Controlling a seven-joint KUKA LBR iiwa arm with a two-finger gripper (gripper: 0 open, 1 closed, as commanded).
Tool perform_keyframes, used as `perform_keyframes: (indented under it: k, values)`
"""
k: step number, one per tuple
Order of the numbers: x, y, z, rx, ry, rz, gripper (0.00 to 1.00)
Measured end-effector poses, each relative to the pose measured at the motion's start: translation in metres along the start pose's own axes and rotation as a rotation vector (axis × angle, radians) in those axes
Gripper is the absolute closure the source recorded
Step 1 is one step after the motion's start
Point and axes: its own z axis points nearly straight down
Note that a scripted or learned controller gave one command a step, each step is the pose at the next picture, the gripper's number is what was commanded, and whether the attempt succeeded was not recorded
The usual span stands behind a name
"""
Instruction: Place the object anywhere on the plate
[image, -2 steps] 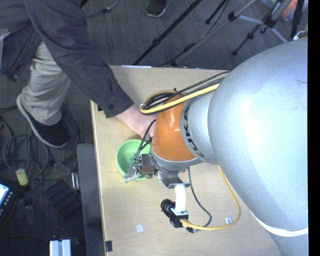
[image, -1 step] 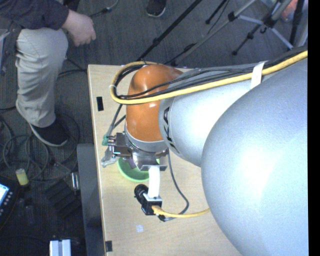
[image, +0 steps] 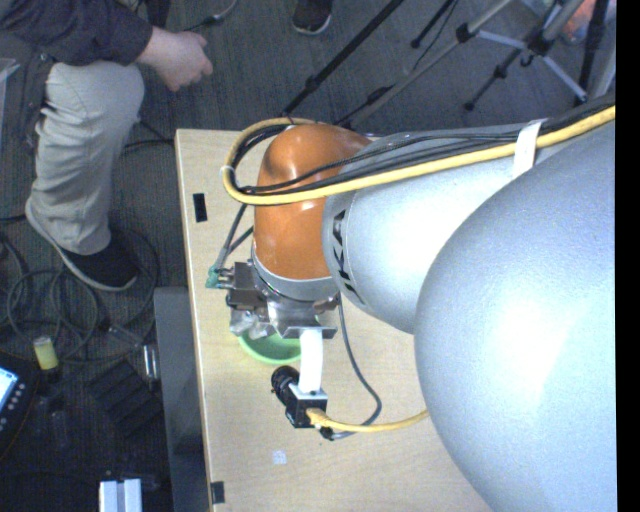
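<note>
The grey arm (image: 500, 300) looms nearest the camera, its orange band (image: 295, 215) above the wrist, a yellow cable (image: 400, 165) looped over it. Beneath the wrist the gripper (image: 270, 315) hangs over the pale wooden tabletop (image: 250, 440); whether its fingers are spread or pressed together cannot be told. Just under it peeks a pale green plate (image: 268, 348), mostly hidden. Beyond the tabletop's far edge a person (image: 85, 110) sits on the floor.

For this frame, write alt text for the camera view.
A large grey arm with an orange band reaches in from the right, its wrist low over a green plate on a pale bench. A person's leg is at upper left.
</note>
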Motion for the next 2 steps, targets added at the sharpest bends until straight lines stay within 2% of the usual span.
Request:
perform_keyframes:
  k: [1, 2]
  values:
    - [-0.0862, 0.0430, -0.0020, -0.002, 0.005, 0.015, 1.00]
    - [-0.0861, 0.0430, -0.0020, -0.003, 0.004, 0.015, 0.00]
